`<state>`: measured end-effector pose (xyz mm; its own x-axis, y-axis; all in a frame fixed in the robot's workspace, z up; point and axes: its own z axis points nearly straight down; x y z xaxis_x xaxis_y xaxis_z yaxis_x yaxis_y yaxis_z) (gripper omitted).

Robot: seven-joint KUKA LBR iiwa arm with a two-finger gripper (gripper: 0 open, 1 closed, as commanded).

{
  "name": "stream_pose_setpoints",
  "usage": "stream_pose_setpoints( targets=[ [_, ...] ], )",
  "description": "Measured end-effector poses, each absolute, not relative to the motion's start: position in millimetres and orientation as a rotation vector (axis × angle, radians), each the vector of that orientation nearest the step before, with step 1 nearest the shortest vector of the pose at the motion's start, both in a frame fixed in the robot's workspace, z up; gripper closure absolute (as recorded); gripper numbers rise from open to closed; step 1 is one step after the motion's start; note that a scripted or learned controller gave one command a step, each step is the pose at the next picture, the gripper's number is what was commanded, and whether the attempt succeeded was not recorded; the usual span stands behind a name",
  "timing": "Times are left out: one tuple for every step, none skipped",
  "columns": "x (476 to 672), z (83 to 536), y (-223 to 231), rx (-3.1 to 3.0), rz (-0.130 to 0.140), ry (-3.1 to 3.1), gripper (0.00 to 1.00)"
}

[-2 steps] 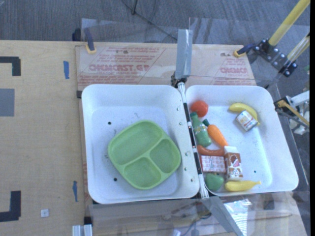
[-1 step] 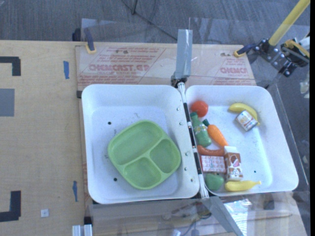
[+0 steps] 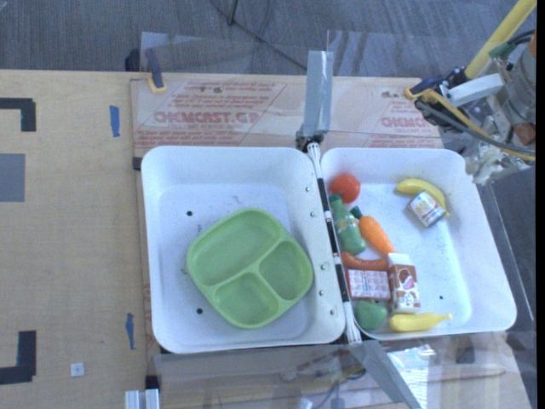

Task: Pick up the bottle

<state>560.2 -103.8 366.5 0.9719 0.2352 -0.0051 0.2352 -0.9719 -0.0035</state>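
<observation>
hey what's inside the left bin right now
A green divided plate lies flat in the left bin, its three compartments bare. Whatever lies under the plate is covered.

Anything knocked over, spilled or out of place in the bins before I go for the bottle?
Nothing spilled. The green bottle lies on its side against the right bin's left wall, crowded by the tomato and carrot. The green plate sits askew in the left bin.

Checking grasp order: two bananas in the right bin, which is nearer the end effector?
The banana at the bin's far right corner, beside the small can. The other banana lies along the near wall, farther from the end effector.
</observation>
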Motion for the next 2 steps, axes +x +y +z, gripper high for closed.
stream_pose_setpoints(
  targets=[
    [617.5,398,-155,-3.125,0.003,-0.319,1.00],
    [641.4,435,-223,-3.120,0.002,-0.367,1.00]
  ],
)
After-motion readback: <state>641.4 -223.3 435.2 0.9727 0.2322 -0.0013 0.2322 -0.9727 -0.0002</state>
